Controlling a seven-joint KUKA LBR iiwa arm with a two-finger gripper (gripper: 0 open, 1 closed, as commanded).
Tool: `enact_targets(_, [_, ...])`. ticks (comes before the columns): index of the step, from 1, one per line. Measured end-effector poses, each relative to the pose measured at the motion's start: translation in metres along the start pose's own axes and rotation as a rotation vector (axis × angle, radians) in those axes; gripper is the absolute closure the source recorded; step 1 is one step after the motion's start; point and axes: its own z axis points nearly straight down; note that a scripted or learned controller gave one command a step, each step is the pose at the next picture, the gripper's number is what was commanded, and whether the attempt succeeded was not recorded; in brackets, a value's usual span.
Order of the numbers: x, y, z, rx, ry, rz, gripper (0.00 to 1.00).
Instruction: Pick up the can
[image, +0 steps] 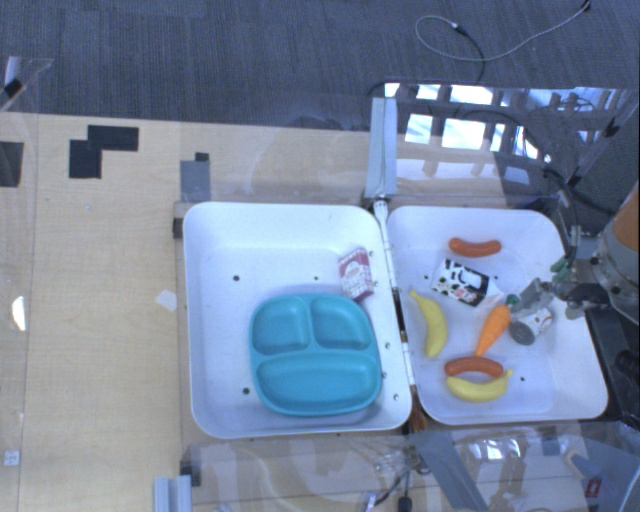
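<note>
A small white can (532, 325) with a dark end lies on its side near the right wall of the right bin (560, 400), just right of an orange carrot (492, 330). My gripper (530, 303) reaches in from the right edge and hovers directly over the can's upper side, touching or almost touching it. The arm's grey wrist (590, 285) is at the bin's right rim. The view does not show the can between the fingers.
The right bin also holds two sausages (474, 246) (474, 367), two bananas (430, 322) (480, 387) and a black-and-white carton (463, 283). In the left bin (215, 300) sit a blue divided plate (315, 353) and a red-and-white packet (355, 273).
</note>
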Motion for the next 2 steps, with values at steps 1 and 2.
enact_targets(1, [-0.0351,0.0287,0.1143,-0.024,-0.004,-0.054,0.00])
enact_targets(2, [-0.0355,0.0293,0.1057,-0.026,-0.008,-0.054,1.00])
